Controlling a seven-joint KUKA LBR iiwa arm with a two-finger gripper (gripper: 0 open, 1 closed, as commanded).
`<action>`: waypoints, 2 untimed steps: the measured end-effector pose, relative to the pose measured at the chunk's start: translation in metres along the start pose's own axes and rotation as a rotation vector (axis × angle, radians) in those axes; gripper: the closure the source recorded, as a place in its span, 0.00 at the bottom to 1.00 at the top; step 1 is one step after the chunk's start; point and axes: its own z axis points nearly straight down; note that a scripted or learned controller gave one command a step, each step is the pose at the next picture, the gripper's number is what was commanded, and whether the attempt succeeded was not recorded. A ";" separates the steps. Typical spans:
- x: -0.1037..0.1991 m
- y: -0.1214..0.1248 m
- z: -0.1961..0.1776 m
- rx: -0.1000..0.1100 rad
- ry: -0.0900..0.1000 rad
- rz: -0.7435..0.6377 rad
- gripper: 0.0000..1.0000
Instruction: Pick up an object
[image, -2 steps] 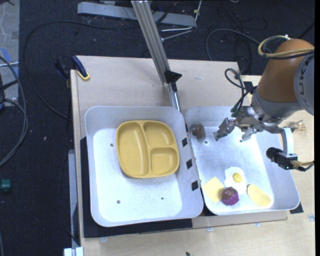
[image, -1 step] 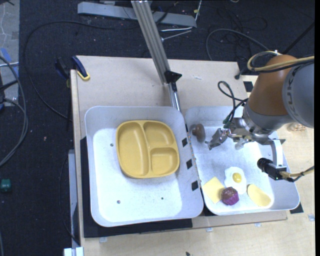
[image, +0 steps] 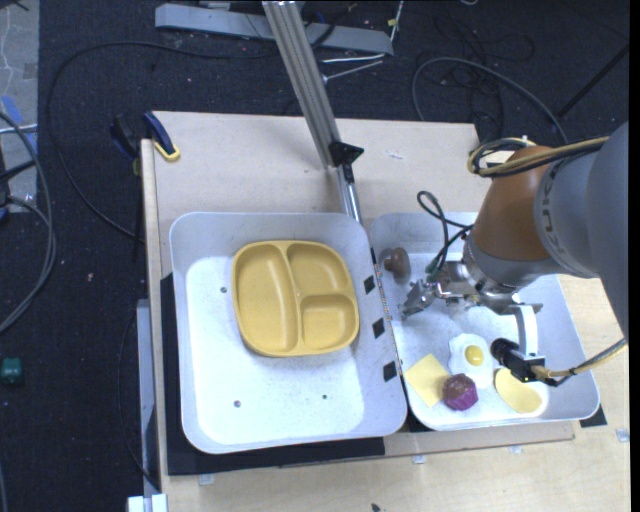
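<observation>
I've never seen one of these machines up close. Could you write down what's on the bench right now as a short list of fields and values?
left bin: holds a yellow divided plate, three compartments
right bin: holds the small items
small items: brown lump near the far left corner; yellow cheese slice, purple piece, fried egg and pale yellow piece along the near side
arm: grey with an orange band, reaching in from the right over the right bin
end effector: low over the right bin, between the brown lump and the cheese slice, nothing visibly held
</observation>
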 end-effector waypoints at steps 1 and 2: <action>-0.001 0.002 -0.014 -0.008 -0.001 0.001 1.00; -0.004 -0.002 -0.076 -0.013 -0.002 0.001 1.00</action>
